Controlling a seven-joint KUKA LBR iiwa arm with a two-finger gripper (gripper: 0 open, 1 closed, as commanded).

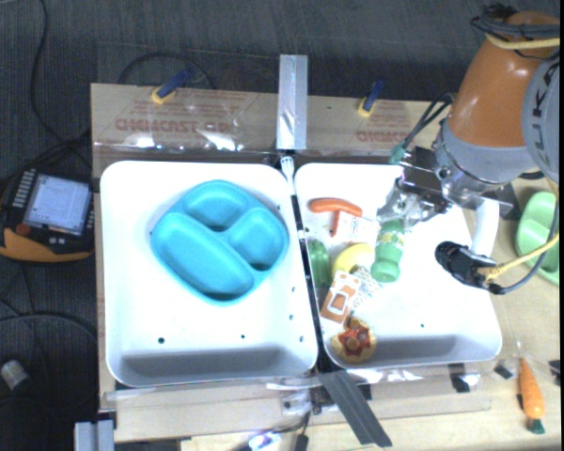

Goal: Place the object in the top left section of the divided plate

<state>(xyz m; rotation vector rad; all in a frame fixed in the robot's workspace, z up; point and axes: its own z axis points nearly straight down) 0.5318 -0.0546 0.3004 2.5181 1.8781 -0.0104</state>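
Looking down on the tabletop (169, 111), I see two white bins side by side: the left bin (122, 280) carries only the blue divided plate (221, 238), which sits near its centre with bare white floor on every side, widest toward the near rim. The right bin (451, 318) is crowded along its left wall, where an orange carrot-like piece (333, 206), a white carton (350, 225), a yellow banana (352, 256), a green bottle (388, 255), a small printed box (342, 299) and a reddish item (354, 338) bunch together, leaving its right half open. My tool (401, 207) hangs over the top of the green bottle, close to it; I cannot tell how its fingers stand or whether it touches anything.
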